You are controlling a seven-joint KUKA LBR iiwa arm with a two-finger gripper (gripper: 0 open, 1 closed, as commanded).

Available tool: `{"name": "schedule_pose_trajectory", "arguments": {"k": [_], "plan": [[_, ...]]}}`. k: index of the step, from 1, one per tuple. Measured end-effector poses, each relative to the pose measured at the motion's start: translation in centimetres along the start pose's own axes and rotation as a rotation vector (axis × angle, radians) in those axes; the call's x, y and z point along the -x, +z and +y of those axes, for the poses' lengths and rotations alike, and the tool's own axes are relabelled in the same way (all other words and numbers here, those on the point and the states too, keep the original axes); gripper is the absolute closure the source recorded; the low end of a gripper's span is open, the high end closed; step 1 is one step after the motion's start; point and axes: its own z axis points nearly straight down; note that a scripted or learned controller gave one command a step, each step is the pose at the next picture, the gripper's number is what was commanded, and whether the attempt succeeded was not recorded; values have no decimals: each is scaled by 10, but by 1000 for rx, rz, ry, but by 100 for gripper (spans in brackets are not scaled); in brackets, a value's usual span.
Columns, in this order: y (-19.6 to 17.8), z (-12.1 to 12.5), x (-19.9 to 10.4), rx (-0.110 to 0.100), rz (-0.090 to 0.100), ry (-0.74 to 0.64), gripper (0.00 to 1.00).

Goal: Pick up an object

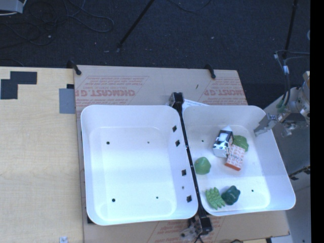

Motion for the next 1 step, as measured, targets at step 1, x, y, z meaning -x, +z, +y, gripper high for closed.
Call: {"name": "schedule_pose_trajectory", "arguments": {"k": [1], "plan": [[162, 37, -76, 9, -1, -1, 0]]}}
